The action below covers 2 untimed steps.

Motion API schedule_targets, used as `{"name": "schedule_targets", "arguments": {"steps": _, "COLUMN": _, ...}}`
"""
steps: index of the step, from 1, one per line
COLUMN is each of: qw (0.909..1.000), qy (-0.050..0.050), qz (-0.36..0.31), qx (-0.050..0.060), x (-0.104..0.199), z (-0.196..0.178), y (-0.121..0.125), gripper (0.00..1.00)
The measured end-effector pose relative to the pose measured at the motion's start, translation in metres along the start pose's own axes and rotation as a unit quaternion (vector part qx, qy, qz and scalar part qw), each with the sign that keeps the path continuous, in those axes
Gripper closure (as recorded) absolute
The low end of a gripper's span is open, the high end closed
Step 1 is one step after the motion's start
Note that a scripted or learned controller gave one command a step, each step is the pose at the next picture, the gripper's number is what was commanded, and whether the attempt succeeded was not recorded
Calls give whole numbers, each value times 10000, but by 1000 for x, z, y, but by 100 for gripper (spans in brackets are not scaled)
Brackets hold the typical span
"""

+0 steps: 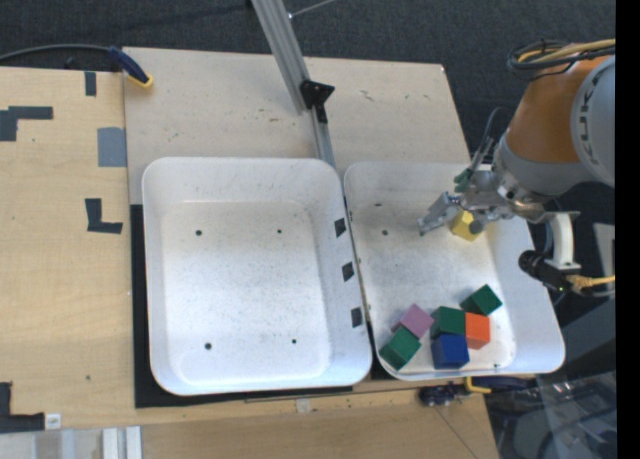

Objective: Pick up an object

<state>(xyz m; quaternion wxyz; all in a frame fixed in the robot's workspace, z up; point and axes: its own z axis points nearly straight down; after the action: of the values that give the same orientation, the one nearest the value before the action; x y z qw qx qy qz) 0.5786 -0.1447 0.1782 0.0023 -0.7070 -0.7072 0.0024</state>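
Observation:
My gripper (456, 218) hangs over the upper right part of the right bin (395, 247), below the orange-banded wrist. A small yellow block (463, 226) sits between its grey fingers (434, 219), so the gripper is shut on it. In the bin's near right corner lies a cluster of blocks: a green one (485, 299), an orange one (477, 331), a blue one (450, 350), a dark green one (450, 322), a pink one (415, 322) and another green one (401, 347).
The left bin (240, 267) lies beside the right one. A slanted metal rail (285, 37) runs down to the bins' shared far edge. A yellow-and-blue cable (130, 65) rests at the bench's far left.

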Motion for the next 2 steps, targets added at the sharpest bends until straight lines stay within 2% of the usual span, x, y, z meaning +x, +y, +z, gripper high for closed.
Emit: {"name": "schedule_targets", "arguments": {"steps": 2, "qw": 10000, "qy": -1, "qz": -6, "qx": -12, "x": -3, "z": 89, "y": -8, "gripper": 0}}
